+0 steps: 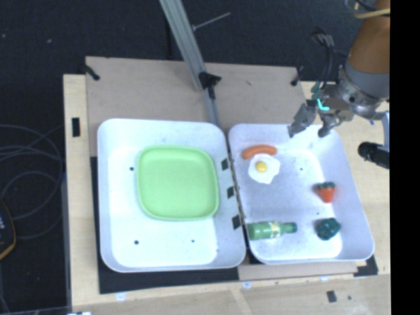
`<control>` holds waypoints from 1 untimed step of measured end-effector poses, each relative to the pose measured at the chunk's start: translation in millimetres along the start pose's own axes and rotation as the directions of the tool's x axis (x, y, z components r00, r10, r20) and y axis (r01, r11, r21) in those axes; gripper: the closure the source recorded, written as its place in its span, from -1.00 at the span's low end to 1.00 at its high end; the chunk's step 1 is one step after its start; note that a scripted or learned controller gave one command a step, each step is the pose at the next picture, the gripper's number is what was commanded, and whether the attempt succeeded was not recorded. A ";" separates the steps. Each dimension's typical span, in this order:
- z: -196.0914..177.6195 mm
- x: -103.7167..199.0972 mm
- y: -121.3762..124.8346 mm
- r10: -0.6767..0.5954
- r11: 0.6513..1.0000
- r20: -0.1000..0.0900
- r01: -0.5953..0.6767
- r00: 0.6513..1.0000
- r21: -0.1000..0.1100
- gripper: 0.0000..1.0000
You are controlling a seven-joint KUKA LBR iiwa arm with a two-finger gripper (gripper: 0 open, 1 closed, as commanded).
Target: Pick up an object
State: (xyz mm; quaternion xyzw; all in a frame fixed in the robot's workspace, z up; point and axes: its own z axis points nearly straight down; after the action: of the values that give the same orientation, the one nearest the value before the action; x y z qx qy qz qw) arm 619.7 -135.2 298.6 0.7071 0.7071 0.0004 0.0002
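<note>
The end effector (312,127) hangs at the upper right of the frame, over the top edge of the right bin (348,176), with its two dark fingers (298,125) spread apart and nothing between them (released, in other words). The grey arm (371,58) with its orange band comes in from the upper right corner above it.

Inside the right bin, the objects lie scattered. An orange-red sausage (259,151) sits near the upper left of that bin, and just below it, nearly touching, is a toy fried egg (263,168) with a yellow yolk. Both lie lower and to the left of the spread fingers, apart from them. A small red and green piece that looks like a strawberry (325,191) is at the bin's right side, and below it a dark green lump (327,228) whose kind I cannot make out. A green bottle (271,230) lies on its side at the lower left of the bin, close to the divide between the two bins.

The left bin (118,176) in the middle left of the frame holds a light green square plate (177,182), lying flat near its centre. Both bins rest on the pale wooden bench (144,71), and a grey metal pole (184,31) slants down from the top centre of the frame toward the gap between them
</note>
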 end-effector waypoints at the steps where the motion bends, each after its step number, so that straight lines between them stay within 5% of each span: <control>1: 0.0 0.0 0.0 0.000 1.000 0.000 0.000 1.000 0.000 -1.00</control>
State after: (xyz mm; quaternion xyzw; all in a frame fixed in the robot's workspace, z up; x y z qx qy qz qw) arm 619.8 -135.2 298.6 0.7071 0.7071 0.0004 0.0002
